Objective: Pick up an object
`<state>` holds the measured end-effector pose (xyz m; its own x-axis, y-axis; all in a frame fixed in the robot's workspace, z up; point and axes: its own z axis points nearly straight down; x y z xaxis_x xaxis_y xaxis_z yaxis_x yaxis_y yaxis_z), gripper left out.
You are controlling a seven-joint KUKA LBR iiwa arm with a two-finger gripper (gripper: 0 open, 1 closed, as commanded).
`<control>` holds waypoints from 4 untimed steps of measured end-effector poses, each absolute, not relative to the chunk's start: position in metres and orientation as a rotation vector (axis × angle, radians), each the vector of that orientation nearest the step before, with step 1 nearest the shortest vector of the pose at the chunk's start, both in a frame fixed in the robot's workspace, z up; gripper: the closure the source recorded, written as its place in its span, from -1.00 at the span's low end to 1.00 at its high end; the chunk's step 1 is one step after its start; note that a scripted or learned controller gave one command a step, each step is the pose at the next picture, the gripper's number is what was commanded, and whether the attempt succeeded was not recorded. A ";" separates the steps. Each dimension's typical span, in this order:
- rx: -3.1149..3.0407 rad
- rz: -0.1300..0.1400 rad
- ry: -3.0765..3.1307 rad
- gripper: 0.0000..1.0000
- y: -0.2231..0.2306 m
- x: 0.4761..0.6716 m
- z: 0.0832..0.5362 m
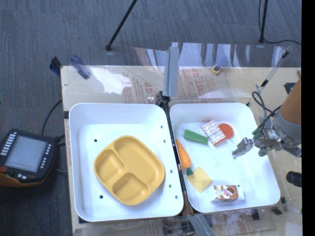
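Hovering with fingers spread, the end effector (244,147) hangs just right of the patterned packet (213,132).

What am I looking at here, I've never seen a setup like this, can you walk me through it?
This is one picture from a camera fixed above a workbench, looking down at a slant. The bench holds two shallow white bins side by side. The left bin contains a yellow divided plate. The right bin holds toy food: an orange carrot, a green block, a yellow slice, a red and white packet lying against a red-orange disc, and a small brown carton. Reaching in from the right is a robot arm; its gripper hovers over the right bin with nothing visibly between its fingers. Its job is to pick up an object. Left of the bench on the floor lies a handheld control pad.
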<state>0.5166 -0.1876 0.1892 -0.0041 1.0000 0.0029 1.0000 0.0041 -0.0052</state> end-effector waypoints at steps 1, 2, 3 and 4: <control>-2.058 0.001 -2.367 -1.00 -0.182 0.495 0.203; -2.011 0.001 -2.408 -1.00 -0.104 0.563 0.086; -1.803 0.002 -2.565 -1.00 -0.098 0.493 0.086; -1.811 0.002 -2.556 1.00 -0.099 0.492 0.094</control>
<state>0.4925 -0.0988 0.0945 -0.3312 0.9435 0.0066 0.9435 0.3313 -0.0065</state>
